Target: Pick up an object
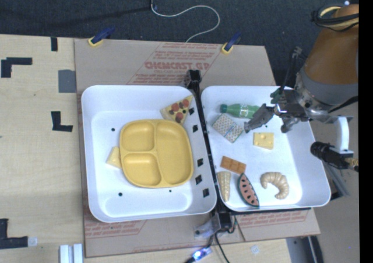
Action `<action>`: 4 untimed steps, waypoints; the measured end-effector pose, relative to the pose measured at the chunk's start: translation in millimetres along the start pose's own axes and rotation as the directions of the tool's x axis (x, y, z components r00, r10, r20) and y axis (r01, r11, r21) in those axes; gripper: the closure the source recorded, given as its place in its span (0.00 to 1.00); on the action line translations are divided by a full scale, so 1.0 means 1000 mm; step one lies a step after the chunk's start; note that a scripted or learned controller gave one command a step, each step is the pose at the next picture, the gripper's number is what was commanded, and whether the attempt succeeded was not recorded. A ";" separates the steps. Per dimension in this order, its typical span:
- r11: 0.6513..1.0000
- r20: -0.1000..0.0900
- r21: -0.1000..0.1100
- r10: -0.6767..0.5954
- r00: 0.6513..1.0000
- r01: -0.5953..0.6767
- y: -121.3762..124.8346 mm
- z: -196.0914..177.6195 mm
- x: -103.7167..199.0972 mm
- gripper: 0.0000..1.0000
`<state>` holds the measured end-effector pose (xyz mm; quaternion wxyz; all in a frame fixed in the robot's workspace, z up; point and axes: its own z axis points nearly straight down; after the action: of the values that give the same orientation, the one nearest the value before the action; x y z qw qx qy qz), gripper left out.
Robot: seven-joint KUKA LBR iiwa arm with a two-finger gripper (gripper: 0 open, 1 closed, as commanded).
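My gripper hangs over the right bin, near its upper right, with its two dark fingers spread open and nothing between them. A yellow cheese wedge lies just below the fingers. To their left are a green bottle and a grey checked packet. Along the bin's front lie a brown cracker, an ice cream cone, a watermelon slice and a croissant.
The left bin holds a yellow divided plate, a pizza slice at its upper right corner, and a pale yellow piece poking out from under the plate's left side. A black divider separates the bins.
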<state>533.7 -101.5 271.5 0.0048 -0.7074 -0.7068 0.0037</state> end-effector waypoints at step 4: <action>1.000 0.001 -0.005 -0.002 1.000 0.002 0.014 0.159 -0.004 0.00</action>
<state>546.2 -105.4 112.4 0.0027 -0.7066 -0.7076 0.0024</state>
